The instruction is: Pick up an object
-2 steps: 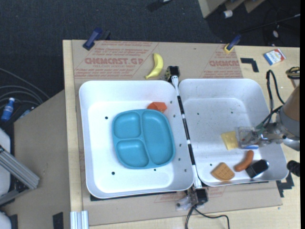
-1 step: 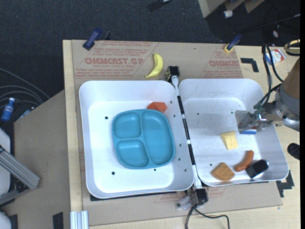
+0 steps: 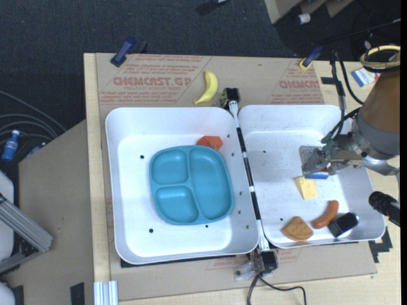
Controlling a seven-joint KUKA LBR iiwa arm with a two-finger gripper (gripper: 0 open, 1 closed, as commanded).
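Note:
My gripper is low over the middle of the right bin, coming in from the right. A small blue piece lies right under its tip, and a yellow cheese-like block sits just in front of that. Nearer the bin's front edge are a brown sausage, a tan biscuit-shaped piece and a black block. I see nothing lifted off the bin floor.
The left bin holds a blue divided plate with an orange piece behind it. A banana lies on the board behind the bins. Cables run along the right side by the arm.

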